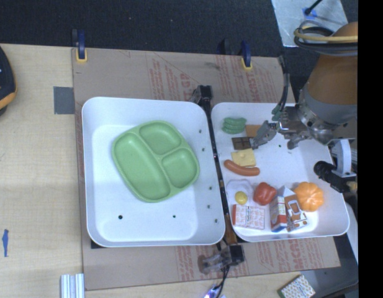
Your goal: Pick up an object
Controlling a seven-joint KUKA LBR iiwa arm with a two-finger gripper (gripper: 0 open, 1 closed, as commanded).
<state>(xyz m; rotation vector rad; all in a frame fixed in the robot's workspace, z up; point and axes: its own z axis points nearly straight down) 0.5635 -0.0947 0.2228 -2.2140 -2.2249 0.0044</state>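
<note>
Lying just below claw (pixel 277 135): cheese (pixel 244 158)

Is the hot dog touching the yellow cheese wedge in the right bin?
Touching. The camera view shows the hot dog lying right against the lower edge of the yellow cheese wedge, with no white bin floor visible between them.

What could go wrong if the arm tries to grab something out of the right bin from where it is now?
The food items are packed close: the hot dog touches the cheese wedge, so the gripper may nudge one while reaching for the other. The tomato and orange are round and may slip or roll against the cartons.
</note>
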